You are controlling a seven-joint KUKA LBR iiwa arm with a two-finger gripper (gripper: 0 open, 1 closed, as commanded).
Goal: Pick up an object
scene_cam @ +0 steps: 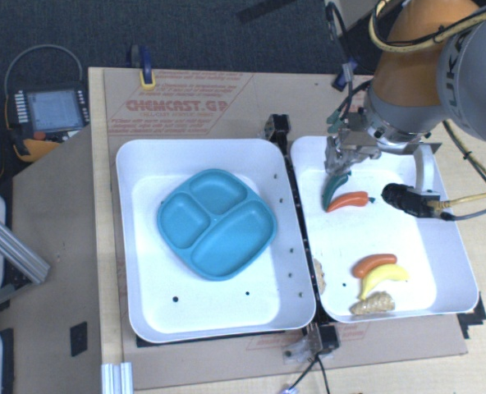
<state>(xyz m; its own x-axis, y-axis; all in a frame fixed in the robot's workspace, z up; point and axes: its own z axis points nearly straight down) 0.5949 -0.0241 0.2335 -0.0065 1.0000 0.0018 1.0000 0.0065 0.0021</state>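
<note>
Your gripper [341,168] hangs low over the far end of the right bin [452,253], its metal fingers [338,164] pointing down and drawn close together; whether they are clamped on anything you cannot tell from this angle. Touching the fingertips, or just beneath them, is a slim dark green piece, curved like a pepper or bean [333,192], and it seems to rest on the bin floor, not lifted. Right beside it, slightly toward you, lies a small orange sausage-shaped toy [347,201], smooth and glossy. Judge the pick as not yet done: nothing is plainly raised clear of the bin, so closing firmly and lifting are left. Further toward you from the fingers sit three more toy foods in a cluster: another orange sausage shape [374,263], a yellow banana [381,278] touching it, and a pale, lumpy, rough-looking piece [373,304] at the near rim. Away to the arm's side of the fingers is a black cylindrical fitting [407,199] with a cable. Well apart, across the divide, the left bin [144,294] holds a matte blue plastic plate [217,222] with three rounded compartments. Both bins are shallow, smooth white plastic on a cardboard-covered bench [103,105].
</note>
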